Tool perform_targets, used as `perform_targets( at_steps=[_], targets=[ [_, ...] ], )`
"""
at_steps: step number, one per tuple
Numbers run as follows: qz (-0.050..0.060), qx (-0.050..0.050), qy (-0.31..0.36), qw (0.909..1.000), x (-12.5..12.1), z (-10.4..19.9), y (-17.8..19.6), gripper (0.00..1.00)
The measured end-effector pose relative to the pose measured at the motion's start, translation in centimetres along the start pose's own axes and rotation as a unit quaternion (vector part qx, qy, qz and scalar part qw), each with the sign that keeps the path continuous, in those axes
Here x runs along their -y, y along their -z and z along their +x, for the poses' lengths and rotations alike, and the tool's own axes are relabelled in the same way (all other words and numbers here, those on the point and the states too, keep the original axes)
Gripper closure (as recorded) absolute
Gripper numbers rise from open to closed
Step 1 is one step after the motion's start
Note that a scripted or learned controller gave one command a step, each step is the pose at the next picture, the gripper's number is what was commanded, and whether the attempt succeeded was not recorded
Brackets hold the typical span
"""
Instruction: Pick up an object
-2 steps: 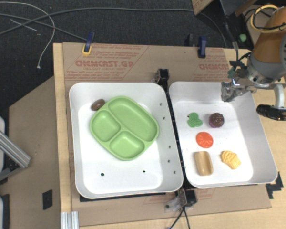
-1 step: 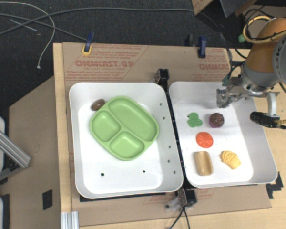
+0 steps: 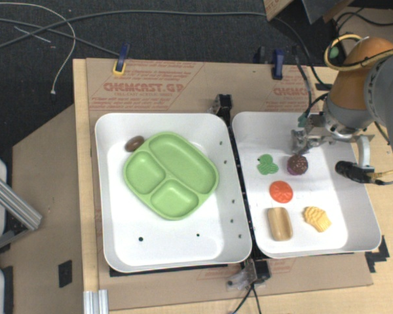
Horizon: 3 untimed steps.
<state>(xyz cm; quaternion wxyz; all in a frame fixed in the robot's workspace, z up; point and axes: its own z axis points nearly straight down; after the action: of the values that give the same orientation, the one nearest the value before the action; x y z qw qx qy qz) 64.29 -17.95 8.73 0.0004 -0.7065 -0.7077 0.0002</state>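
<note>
Claw (image 3: 306, 144) position is recorded in the right bin (image 3: 360, 241), toward that bin's 12 o'clock edge, directly above a dark purple round object (image 3: 297, 165). Whether the claw is open or closed cannot be told, and no object is seen held in it.

The purple round object is located just below the claw, at the claw's 6 o'clock; contact between them cannot be confirmed. At the 9 o'clock side of the purple object, a small green leafy piece (image 3: 267, 165) is found nearby. At its 7 o'clock, an orange-red round object (image 3: 281, 191) is placed. A tan bread-like roll (image 3: 280, 223) is laid at the 6 o'clock side of the orange-red object, upright along the bin's length. A yellow ridged item (image 3: 317, 218) is set just beside the roll, at its 3 o'clock.

The left bin (image 3: 118, 241) is seated against the right bin on the table (image 3: 92, 84). A green three-compartment plate (image 3: 171, 174) is held in it, tilted diagonally. A small brown object (image 3: 134, 144) is placed at the plate's 10 o'clock, touching or just beside its rim.
</note>
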Motion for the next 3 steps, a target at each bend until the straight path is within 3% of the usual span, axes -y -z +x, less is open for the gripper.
perform_targets(
  at_steps=[1, 3],
  targets=[
    [0.000, 0.000, 0.000, 1.0000, 0.0, 0.0, 0.9, 1.00],
    [-0.002, 0.000, 0.000, 1.0000, 0.2, 0.0, 11.3, 1.00]
  ],
)
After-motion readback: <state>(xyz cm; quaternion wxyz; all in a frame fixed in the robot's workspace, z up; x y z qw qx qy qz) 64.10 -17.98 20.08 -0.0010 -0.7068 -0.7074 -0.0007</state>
